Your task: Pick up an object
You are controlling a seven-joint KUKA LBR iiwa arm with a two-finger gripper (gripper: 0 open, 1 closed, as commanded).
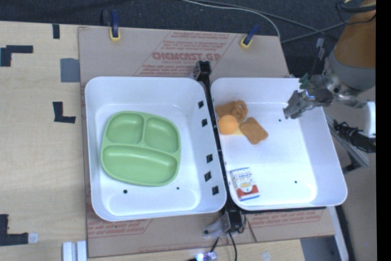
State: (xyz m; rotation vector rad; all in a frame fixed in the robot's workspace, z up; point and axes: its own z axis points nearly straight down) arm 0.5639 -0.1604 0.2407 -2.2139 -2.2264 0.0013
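— Where's the arm?
— Reaching in from 3 o'clock; the gripper (295, 106) hangs over the right bin (317, 189) near its 2 o'clock rim. I cannot tell its state.
— The objects?
— An orange ball (228, 124) sits with brown pieces by the 9 o'clock wall, a small carton (244, 184) at 7; bare floor between.

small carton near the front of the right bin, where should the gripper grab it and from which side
The small carton lies flat and apart from the other items, so probably come straight down from above and close across its two long sides, the narrower span. The gripper sits near the right bin's far right corner.
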